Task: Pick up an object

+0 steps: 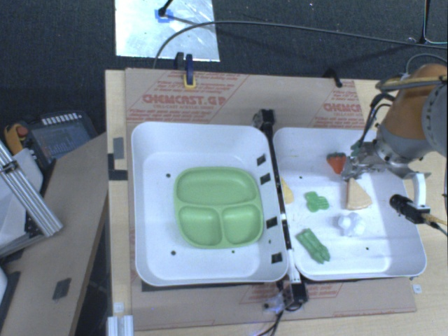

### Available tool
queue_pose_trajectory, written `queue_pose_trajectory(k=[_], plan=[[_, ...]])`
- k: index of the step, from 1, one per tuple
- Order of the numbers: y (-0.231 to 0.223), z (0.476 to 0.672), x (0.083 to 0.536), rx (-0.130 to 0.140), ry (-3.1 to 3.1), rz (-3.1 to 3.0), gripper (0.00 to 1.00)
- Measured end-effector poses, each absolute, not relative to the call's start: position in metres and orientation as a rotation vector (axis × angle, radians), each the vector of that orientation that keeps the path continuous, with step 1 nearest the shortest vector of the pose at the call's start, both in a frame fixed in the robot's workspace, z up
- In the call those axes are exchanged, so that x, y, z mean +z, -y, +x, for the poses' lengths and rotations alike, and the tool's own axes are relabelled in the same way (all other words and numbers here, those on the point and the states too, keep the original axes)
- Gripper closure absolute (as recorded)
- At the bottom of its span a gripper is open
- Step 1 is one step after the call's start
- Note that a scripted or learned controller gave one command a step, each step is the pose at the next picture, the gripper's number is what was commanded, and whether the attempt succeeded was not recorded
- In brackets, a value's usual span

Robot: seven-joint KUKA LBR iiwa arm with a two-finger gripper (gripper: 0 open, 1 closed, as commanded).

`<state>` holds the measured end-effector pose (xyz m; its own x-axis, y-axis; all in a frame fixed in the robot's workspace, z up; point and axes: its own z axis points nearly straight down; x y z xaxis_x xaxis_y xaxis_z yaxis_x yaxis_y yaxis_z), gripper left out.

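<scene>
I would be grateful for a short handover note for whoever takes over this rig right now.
Hand: low in the right bin, above the tan wedge and beside the orange-red piece; grip state unclear.
Other right-bin items: green clump, green long piece, small white item, yellow piece at the left wall.
Left bin: green divided tray.
Done: nothing visibly lifted.
Left: grasp and raise one object.

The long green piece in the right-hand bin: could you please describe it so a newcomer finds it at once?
Start at the right bin, the one without the green tray. Look toward its near edge, close to the divider between the bins: the long green piece lies there at a slant. Its neighbour, the clumped green piece, is rounder and farther back.
</scene>
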<state>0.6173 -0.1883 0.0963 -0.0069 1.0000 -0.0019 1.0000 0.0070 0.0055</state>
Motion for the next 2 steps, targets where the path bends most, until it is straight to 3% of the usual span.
queue_pose_trajectory(k=[2], plan=[[0.190, 0.621, 0.224, 0.006, -2.222, 2.209, 1.00]])
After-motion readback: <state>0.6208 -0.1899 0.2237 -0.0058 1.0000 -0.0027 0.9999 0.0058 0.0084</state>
